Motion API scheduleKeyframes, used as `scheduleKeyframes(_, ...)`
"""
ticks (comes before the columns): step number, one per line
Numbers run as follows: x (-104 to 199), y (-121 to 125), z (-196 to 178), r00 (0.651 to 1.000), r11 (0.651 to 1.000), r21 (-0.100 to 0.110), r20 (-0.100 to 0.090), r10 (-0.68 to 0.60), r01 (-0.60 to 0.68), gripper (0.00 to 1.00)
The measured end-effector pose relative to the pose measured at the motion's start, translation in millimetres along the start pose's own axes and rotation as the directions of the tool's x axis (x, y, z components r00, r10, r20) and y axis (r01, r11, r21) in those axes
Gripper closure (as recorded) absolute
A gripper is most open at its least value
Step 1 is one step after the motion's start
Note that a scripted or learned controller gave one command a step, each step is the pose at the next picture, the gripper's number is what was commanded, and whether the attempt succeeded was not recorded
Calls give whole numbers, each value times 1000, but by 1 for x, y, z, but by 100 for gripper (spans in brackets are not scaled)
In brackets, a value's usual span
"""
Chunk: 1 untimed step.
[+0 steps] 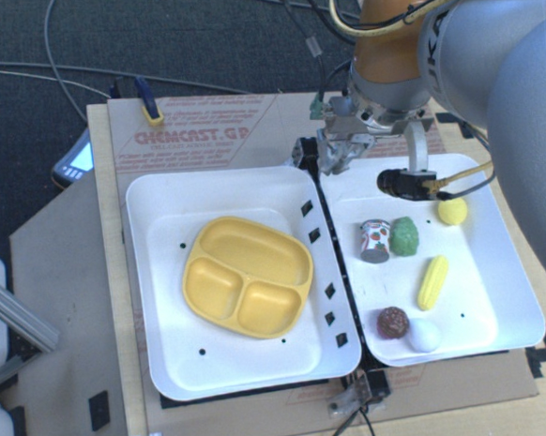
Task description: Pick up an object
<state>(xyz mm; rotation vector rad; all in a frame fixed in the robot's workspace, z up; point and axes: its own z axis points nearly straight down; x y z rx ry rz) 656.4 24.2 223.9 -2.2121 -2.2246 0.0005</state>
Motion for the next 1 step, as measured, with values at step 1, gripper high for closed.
scheduleKeyframes(1, 52, 5, 9, 1000, 1000, -3, 1, 0, 0, 100)
